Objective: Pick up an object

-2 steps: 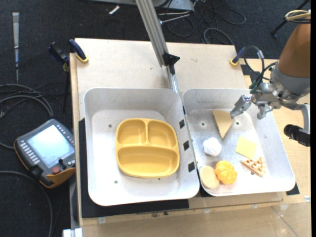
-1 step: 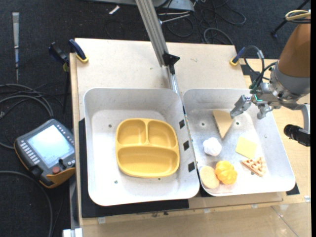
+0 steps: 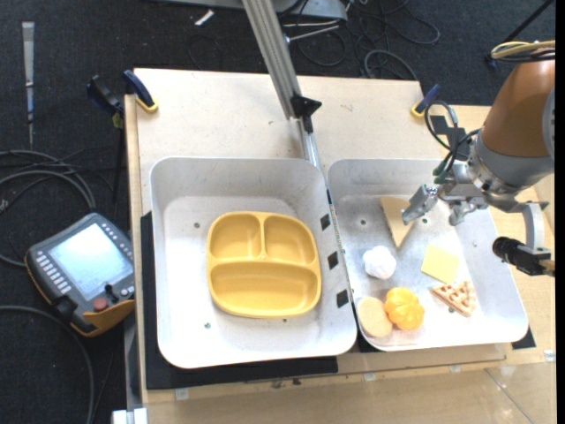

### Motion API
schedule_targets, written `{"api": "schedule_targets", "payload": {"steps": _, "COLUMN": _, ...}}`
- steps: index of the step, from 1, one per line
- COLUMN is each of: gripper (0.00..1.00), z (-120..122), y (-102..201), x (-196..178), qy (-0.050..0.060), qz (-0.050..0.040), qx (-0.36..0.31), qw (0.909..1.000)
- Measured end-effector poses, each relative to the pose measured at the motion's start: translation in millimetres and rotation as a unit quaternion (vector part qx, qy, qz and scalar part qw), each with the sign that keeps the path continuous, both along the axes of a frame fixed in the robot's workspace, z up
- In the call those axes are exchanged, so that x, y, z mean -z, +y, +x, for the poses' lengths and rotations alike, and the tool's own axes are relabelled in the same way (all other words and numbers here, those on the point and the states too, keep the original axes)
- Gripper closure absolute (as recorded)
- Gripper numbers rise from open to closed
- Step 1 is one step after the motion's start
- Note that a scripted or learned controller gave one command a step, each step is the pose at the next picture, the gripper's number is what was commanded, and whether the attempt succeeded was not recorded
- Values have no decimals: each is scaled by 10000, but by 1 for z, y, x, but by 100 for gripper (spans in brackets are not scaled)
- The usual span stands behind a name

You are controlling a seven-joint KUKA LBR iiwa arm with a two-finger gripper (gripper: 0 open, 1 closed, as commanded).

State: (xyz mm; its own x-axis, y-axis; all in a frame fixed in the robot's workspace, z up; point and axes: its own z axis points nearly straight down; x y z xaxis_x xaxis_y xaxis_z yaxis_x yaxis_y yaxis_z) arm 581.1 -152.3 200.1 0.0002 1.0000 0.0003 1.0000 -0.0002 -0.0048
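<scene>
The right bin (image 3: pixel 494 237) holds several toy foods. A tan wedge (image 3: pixel 391 222) lies near its middle, and a white ball (image 3: pixel 380 261) sits below that. A yellow square slice (image 3: pixel 440 263) and a red-and-orange pizza piece (image 3: pixel 455 297) lie toward the right. An orange pumpkin (image 3: pixel 404 307) and a tan round piece (image 3: pixel 374 318) rest at the front edge. My gripper (image 3: pixel 439 208) hangs over the upper part of this bin, just right of the tan wedge. It is open, with nothing between its fingers.
The left bin (image 3: pixel 177 237) holds a yellow divided plate (image 3: pixel 263 263). A metal pole (image 3: pixel 282 60) slants down to the wall between the bins. Blue-and-yellow clamps (image 3: pixel 139 91) grip the bench's back corners. A teach pendant (image 3: pixel 81 272) lies on the floor at left.
</scene>
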Motion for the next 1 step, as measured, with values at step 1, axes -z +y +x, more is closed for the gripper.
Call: {"api": "schedule_targets", "payload": {"steps": 1, "gripper": 0, "z": -4, "y": 4, "x": 44, "qy": 1, "qz": 2, "qx": -1, "qw": 10000}}
